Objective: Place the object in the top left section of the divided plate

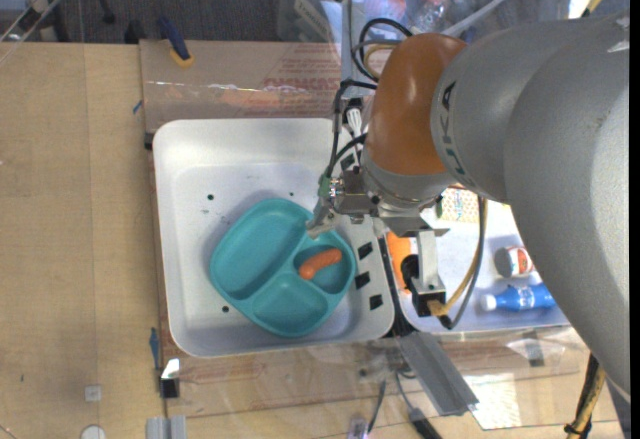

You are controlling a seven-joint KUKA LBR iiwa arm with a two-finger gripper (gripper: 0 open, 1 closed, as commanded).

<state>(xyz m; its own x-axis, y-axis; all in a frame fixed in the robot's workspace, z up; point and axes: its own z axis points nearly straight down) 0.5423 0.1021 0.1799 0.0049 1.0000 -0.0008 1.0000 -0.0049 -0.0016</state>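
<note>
White bin, teal divided plate, orange object lying diagonally

A teal divided plate lies in the left white bin, with an orange object in its right-hand section. The grey arm reaches over the bins, its gripper at the plate's upper right rim.
</note>
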